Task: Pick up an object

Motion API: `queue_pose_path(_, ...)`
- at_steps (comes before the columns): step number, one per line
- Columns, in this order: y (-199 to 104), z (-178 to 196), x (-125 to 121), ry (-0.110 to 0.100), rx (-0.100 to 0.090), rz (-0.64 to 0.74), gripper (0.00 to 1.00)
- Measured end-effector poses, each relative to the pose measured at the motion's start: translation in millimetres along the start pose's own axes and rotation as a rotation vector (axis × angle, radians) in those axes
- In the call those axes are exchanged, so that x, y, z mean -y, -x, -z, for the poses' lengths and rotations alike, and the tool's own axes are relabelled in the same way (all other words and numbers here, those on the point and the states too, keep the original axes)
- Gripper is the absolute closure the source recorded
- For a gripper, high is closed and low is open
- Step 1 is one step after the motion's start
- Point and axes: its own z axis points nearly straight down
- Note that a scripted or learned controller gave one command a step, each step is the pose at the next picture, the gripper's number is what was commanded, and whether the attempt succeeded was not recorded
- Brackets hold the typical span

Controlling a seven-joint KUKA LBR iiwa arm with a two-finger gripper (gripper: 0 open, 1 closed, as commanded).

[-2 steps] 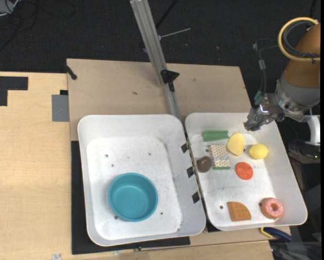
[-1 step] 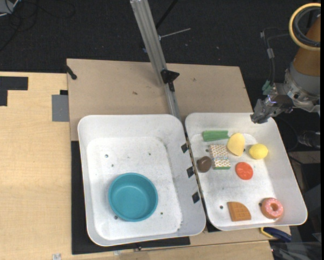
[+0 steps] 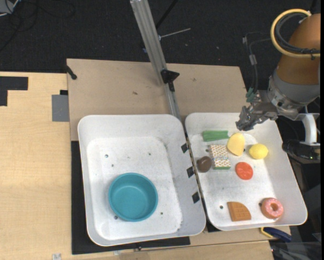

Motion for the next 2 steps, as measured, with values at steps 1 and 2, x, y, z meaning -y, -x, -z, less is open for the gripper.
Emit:
queue_pose_path(1,-43,1,23,0.0,0.0,-0.001,1.0)
queue_pose_path(2,-95,-16,36,-0.002,0.0,0.0,1.0)
